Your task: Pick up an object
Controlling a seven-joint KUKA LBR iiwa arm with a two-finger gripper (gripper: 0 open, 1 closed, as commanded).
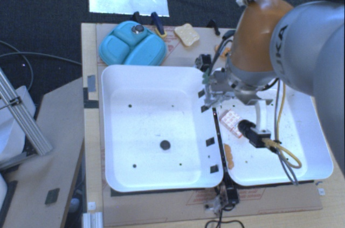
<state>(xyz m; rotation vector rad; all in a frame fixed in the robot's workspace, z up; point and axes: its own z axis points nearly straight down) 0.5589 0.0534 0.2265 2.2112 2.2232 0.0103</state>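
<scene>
We see two shallow white plastic bins side by side on the pale brown counter (92,167), a left bin (116,114) and a right bin (318,157). Both are smooth with rounded corners. The left bin holds one small dark round disc (165,144), lying flat below its middle. The right bin holds two things near its left wall. One is a flat pink-and-white patterned packet (230,120); the other, lower in the frame and apart from it, is a short orange stick-shaped piece (228,156). The grey arm's hand (213,93) hangs over the seam between the bins, just up-left of the packet. We cannot tell whether it is open or closed. Beyond the bins, toward the top of the frame, lie one glossy blue plastic lidded box (132,46) and one tan, porous sponge-like slab (187,34).
</scene>
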